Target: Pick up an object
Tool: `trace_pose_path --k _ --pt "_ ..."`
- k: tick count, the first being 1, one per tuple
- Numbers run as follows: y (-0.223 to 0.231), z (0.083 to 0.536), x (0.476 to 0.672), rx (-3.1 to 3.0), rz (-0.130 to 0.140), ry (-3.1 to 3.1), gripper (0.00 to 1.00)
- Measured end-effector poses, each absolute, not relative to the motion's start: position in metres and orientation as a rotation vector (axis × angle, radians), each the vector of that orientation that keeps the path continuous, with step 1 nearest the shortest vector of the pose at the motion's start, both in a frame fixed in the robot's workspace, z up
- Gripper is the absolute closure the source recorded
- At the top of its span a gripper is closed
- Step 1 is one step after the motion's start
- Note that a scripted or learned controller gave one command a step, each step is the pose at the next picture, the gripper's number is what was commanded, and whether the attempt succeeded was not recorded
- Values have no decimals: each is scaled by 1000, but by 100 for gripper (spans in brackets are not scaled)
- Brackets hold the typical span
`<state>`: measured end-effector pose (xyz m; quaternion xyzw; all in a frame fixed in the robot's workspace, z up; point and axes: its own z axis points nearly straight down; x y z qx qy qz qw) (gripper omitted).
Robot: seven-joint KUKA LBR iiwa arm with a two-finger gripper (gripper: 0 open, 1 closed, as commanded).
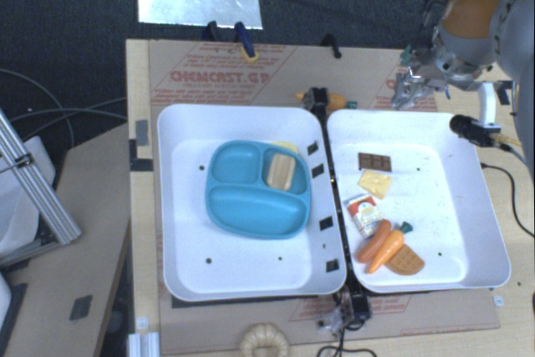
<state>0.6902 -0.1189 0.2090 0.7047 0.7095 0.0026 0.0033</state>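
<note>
Gripper (pixel 410 89) parks clear above the right bin's (pixel 468 180) back rim, finger state I cannot tell, while carrots (pixel 380 245), chocolate (pixel 374 162) and cheese (pixel 374 183) lie loose well below-left of it.

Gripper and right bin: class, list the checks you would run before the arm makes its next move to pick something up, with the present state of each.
1. Objects available in right bin: ok; chocolate bar, cheese slice, two carrots.
2. Gripper over the bin: not ok; it sits above the bin's far rim.
3. Gripper carries nothing: ok.
4. Carrots free-standing: not ok; they lie side by side, touching.
5. Chocolate bar separate: ok.
</note>
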Motion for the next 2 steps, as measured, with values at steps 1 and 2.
trace_pose_path --k 1,2 --pt "-119 226 691 2211 5 2226 100" --pt "-60 233 674 2210 5 2232 100"
